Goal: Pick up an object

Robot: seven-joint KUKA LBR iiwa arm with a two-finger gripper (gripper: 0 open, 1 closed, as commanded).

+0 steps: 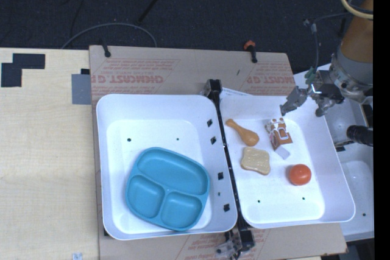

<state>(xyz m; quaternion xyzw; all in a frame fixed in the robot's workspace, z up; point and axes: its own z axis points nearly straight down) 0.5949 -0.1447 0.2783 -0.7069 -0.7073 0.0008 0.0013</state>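
Presently, the right-hand shallow white plastic bin (341,204) lists a small brown-and-white carton (278,133), a tan drumstick-shaped toy (242,131), a pale toast-like slice (255,161) and a round red tomato-like ball (299,175); the left bin (113,125) lists one blue compartmented plastic tray (167,188). The grey two-finger gripper (308,101) hovers over the right bin's far corner, fingers spread wide, holding nothing. The carton lies nearest; I'd lower squarely astride it before closing.
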